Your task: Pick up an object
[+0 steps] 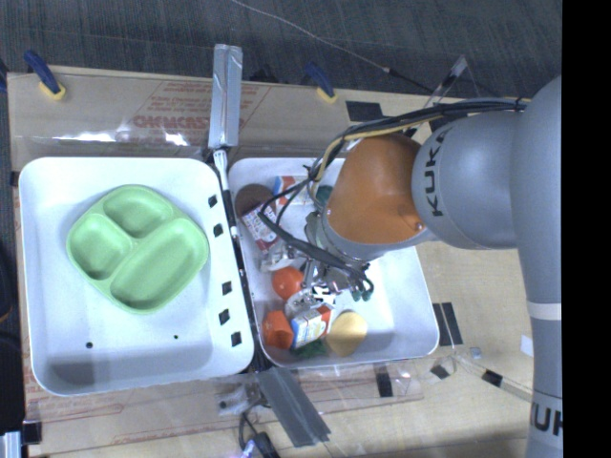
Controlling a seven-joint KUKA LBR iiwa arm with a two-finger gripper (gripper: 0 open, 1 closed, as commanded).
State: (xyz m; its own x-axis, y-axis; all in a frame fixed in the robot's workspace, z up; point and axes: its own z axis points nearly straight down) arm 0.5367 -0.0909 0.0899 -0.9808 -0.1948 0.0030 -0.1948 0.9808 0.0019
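From my seat I have the arm [477,179] down in the right bin [410,294], its orange band covering most of the bin's middle. The pincer [329,289] sits low among cables, right over the clutter, and I cannot tell from this angle what state it is in.

What worries me is crowding. The things lie packed at the bin's near end: an orange ball [286,281], a second orange piece [277,329] touching a small carton [307,330], and a yellow ball [347,329] just beside that. A descent here could land on two things at once, shove one against the bin wall, or pinch the carton's corner and let it slip. The round ones would likely roll away from a glancing touch. The dangling cables could also snag.

The likeliest target, I judge, is the orange ball nearest the pincer: smooth, round, partly hidden by the wrist. Toward the far end lie a brown disc [252,198] and a red-and-white packet [264,225], flat and crinkled. The green tray [138,246] rests alone in the left bin [38,256].
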